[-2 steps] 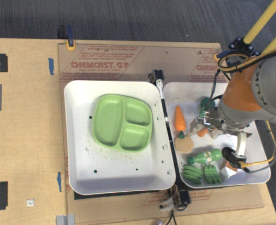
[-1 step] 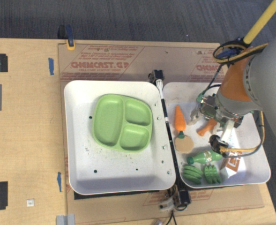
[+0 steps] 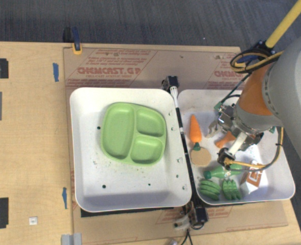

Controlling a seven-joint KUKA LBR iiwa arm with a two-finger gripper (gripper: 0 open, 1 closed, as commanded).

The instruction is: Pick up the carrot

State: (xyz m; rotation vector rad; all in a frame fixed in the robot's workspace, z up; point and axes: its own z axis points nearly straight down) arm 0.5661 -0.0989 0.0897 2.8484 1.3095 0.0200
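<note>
The carrot [image 3: 195, 129], orange with a small green top at its near end, lies along the left wall of the right bin [image 3: 283, 188]. My gripper [image 3: 223, 130] hangs low over the middle of that bin, a short way to the right of the carrot and apart from it. The arm's grey body and orange band cover the bin's right rear part. A small orange bit [image 3: 221, 141] shows just under the gripper; I cannot tell what it is.
A green divided plate [image 3: 133, 132] lies in the left bin [image 3: 84, 182]. In the right bin a tan round piece [image 3: 201, 157] sits just below the carrot. Green leafy toys [image 3: 209, 188] [image 3: 231, 189] and an orange-and-white piece [image 3: 254, 178] lie near the front wall.
</note>
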